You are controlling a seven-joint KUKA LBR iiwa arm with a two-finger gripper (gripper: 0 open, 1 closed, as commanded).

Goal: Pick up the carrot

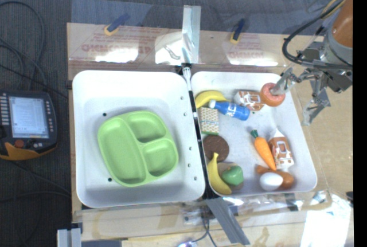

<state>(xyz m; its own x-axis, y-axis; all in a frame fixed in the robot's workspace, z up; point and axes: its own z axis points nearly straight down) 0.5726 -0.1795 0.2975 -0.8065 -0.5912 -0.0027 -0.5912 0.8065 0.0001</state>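
**Claw poised at the bin's edge, carrot not yet approached**

Camera view: the claw (299,94) is hovering over the right rim of the right bin (305,151), its fingers spread apart and gripping nothing. The carrot (263,149) is lying in that bin, well apart from the claw, just beside a small carton (282,152). The reach appears to be only beginning; the next move likely calls for travelling inward and descending over the carrot. The arm's upper part is running out of frame.

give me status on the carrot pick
Gripper open, nothing in the jaws, over right bin's top right edge. Carrot lying in bin, untouched. Carton tight against it.
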